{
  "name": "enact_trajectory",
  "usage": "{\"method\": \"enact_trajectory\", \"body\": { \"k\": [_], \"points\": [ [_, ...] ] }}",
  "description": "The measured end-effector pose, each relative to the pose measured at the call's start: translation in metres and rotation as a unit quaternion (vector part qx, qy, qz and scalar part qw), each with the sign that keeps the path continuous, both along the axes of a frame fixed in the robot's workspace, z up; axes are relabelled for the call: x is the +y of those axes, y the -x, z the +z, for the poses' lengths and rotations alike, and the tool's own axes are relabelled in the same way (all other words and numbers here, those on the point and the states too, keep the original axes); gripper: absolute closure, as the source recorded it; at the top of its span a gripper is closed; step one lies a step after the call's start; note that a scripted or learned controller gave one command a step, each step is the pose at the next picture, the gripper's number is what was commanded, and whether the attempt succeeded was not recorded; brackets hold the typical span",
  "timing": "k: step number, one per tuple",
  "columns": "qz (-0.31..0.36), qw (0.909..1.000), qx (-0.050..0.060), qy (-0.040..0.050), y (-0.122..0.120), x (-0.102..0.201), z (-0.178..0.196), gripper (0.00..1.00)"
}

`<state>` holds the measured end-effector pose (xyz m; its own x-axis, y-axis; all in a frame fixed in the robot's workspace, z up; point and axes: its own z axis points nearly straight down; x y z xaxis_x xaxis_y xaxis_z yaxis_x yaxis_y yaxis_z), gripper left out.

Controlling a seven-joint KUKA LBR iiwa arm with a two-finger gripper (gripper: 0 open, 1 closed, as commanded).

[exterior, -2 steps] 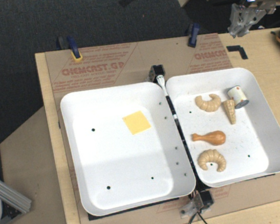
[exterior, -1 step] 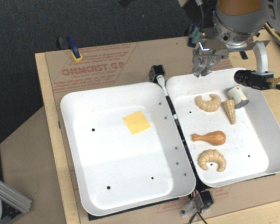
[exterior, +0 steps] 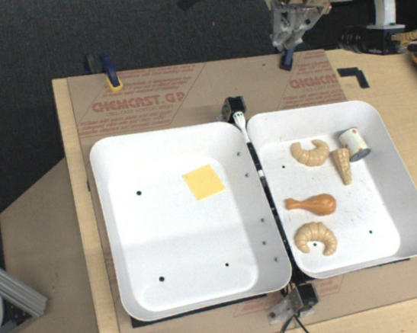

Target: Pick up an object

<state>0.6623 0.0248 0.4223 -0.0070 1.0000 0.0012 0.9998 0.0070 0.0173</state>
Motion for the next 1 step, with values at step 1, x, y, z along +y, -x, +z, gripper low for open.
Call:
{"method": "enact_trajectory", "body": {
  "k": [1],
  "points": [
    [0.001,0.9999,0.015,-0.0004,0.0268,0.0774,-0.1058,1.00]
  ]
}}
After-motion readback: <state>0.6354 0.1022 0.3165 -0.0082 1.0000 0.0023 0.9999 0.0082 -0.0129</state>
